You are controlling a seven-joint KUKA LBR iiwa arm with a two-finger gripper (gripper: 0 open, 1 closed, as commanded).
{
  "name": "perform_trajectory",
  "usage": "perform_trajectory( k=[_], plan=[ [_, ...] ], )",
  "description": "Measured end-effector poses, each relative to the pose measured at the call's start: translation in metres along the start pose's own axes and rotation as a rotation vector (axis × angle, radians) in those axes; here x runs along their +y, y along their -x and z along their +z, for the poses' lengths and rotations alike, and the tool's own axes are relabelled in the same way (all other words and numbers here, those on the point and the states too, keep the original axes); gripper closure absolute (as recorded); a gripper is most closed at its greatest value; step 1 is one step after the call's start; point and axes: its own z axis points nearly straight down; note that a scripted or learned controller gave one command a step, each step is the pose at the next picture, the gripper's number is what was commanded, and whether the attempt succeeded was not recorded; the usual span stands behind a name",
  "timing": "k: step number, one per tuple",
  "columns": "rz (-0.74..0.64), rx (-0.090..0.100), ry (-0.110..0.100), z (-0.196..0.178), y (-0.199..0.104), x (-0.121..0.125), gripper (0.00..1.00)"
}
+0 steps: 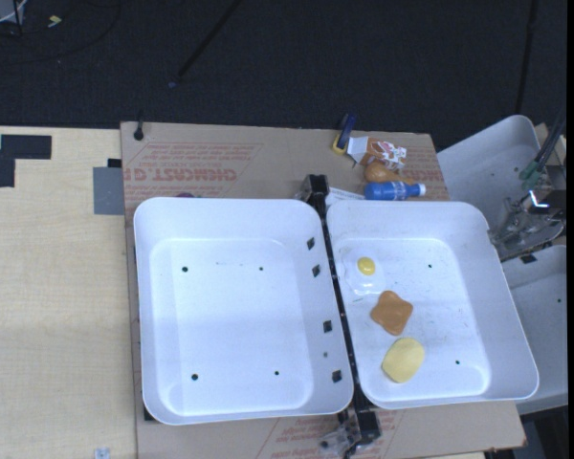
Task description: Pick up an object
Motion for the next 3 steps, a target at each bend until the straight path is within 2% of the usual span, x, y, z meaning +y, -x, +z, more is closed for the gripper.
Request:
perform_trajectory(
  k=[1, 2, 3],
  plan=[
    [-0.008, -0.004, 0.027, -0.136, 0.0, -0.023, 1.0],
    [-0.006, -0.003, 0.014, -0.152, 0.051, 0.04, 1.0],
    [-0.016, 0.006, -0.003, -0.004, -0.036, 0.095, 1.0]
  ],
)
